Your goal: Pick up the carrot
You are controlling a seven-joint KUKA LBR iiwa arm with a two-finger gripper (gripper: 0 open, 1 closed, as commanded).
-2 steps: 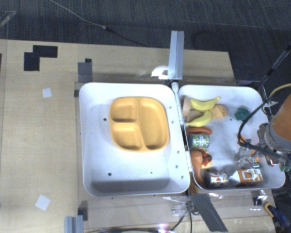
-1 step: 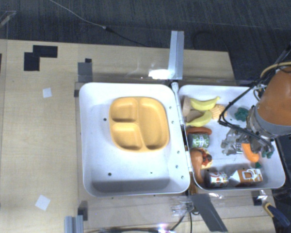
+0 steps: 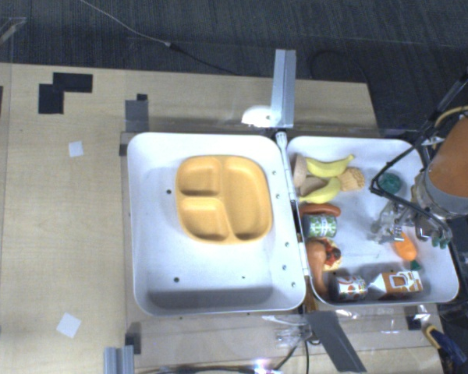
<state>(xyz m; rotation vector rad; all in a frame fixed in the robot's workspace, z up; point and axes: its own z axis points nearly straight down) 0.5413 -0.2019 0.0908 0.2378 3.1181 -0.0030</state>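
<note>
At the 3 o'clock side of the bench, the grey arm with its orange band [image 3: 460, 158] reaches into the right-hand shallow white plastic bin [image 3: 351, 142]. The metal two-finger gripper [image 3: 402, 228] sits low over the bin floor. A small rounded orange piece, judged to be the carrot [image 3: 405, 249], lies just at 5 o'clock of the gripper tip, close beside it or touching; which one cannot be told. Whether the fingers are apart or together cannot be told, as the metalwork blurs together.

Other contents, from the bin's 12 o'clock end running down its 9 o'clock wall: yellow plastic bananas [image 3: 330, 167], a green-labelled can [image 3: 321, 226], a red-brown toy item [image 3: 322, 255]. Along the 6 o'clock wall lies an orange juice carton [image 3: 399, 284]. The left white bin [image 3: 152, 209] holds a yellow divided plate [image 3: 221, 197].

Progress: approach looks complete; nothing confirms a grasp. Carrot reads as resting on the bin floor. Remaining: secure closure on it, then lift clear.
</note>
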